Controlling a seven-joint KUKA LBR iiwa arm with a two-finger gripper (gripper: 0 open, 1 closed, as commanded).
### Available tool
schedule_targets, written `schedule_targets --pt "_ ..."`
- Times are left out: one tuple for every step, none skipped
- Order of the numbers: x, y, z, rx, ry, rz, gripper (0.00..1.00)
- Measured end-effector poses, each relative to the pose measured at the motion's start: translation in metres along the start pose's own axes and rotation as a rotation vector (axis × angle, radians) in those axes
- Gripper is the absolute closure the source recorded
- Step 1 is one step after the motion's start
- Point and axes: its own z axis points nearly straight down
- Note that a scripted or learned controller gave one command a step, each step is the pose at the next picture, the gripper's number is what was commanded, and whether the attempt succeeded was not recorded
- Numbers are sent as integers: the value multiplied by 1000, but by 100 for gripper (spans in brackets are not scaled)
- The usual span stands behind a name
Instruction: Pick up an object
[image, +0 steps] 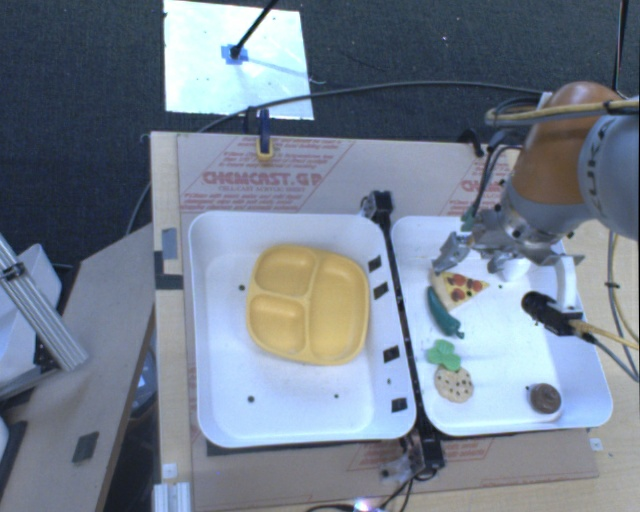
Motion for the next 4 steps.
schedule_targets --pt "6 -9 55 1 0 0 0" --pt "5 -7 40 -6 -1 1 100" --pt "4 -6 -3 -8 -1 -2 100" --pt "3 -5 -57 -10 -2 -3 100"
